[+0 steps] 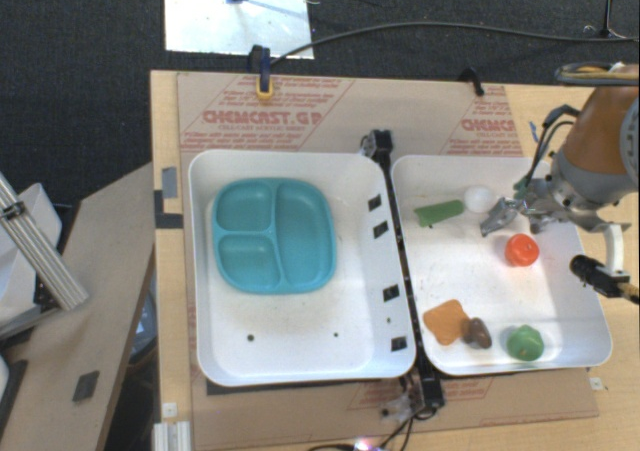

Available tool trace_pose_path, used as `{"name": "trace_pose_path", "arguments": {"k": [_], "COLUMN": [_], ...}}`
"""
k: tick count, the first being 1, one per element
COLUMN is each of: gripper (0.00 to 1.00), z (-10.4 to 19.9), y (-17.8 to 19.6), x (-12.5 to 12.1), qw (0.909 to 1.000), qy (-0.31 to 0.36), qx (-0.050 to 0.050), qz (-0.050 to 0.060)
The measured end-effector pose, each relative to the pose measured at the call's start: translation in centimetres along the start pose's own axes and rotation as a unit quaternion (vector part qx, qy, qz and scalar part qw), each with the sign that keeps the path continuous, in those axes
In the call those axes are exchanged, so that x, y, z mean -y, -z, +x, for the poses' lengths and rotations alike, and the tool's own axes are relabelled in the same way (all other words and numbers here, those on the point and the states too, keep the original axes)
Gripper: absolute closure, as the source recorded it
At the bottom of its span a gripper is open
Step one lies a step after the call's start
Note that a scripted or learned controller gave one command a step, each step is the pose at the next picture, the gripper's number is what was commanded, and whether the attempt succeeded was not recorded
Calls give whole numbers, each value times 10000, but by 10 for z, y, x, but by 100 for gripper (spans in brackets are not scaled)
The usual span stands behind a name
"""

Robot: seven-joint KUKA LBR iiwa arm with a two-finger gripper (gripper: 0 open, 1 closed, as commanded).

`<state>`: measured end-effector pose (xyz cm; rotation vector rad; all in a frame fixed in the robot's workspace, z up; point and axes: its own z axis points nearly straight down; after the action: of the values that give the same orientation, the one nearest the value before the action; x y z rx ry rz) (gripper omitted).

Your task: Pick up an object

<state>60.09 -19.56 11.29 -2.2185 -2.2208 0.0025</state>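
Arm: grey, with an orange band, reaching in from the right edge of the frame and bending down over the right bin (590,324).
Gripper: the gripper (497,216) hangs in the upper middle of the right bin, its metal fingers (503,209) pointing toward frame left.
Fingers: they seem slightly parted with nothing between them, though they are small and the gap is hard to read.
Nearest candidates: an orange-red ball (521,250) lies just below and right of the fingertips; a white ball (478,198) sits just above and left of them; a green strip (439,211) lies further left, close to the white ball.
Other candidates: an orange wedge (446,321), a brown lump (477,333) touching it, and a green ball (525,342) sit along the lower part of the same bin, well apart from the gripper.
Left bin: the left bin (215,339) carries a teal divided plate (273,236) in its upper half.
Likely reason for pose: the gripper is probably placed between the two balls to descend on one; which one cannot be told.
Risk: round objects may roll away from closing fingers.
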Motion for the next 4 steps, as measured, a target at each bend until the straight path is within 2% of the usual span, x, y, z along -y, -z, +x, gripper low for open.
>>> {"name": "trace_pose_path", "arguments": {"k": [1,2,4], "gripper": [0,100,100], "z": [1,0,-2], "y": [-29,-17,72], "x": [-1,-2,-4], "qw": [10000,10000,10000], "qy": [1,3,15], "qx": [3,12,13], "qz": [-14,-42,-46]}}
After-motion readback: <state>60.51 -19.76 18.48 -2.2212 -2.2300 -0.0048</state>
